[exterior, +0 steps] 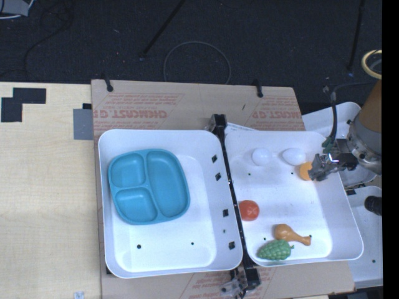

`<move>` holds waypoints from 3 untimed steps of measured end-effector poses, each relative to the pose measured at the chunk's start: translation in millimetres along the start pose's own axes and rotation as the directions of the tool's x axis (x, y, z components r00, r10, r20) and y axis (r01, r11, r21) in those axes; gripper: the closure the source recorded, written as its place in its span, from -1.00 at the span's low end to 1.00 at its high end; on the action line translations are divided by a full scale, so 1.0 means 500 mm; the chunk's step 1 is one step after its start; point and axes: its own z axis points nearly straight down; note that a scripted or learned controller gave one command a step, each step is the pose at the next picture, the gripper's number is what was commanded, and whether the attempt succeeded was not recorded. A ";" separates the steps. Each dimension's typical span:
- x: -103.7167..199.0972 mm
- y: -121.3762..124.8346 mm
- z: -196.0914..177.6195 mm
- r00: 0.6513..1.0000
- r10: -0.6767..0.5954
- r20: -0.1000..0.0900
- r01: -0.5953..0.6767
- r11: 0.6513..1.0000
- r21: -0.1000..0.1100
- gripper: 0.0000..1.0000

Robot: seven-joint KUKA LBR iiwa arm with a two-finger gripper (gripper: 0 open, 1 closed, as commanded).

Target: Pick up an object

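Note:
The right bin holds a red tomato, a tan drumstick, a green bumpy fruit, two white egg-like pieces and a small orange piece. My gripper hangs at the bin's right rim, right beside the orange piece. Nothing shows between its fingers.
The left bin carries a blue divided plate. A black divider runs between the bins. Cardboard lies under both. The grey arm comes in from the right edge.

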 end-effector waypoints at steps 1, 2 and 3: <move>0.091 0.009 0.011 1.000 -0.002 -0.003 0.002 1.000 0.006 1.00; 0.196 0.028 -0.002 1.000 -0.003 -0.003 0.004 1.000 0.004 1.00; 0.299 0.058 -0.013 1.000 -0.003 -0.003 0.003 1.000 0.004 1.00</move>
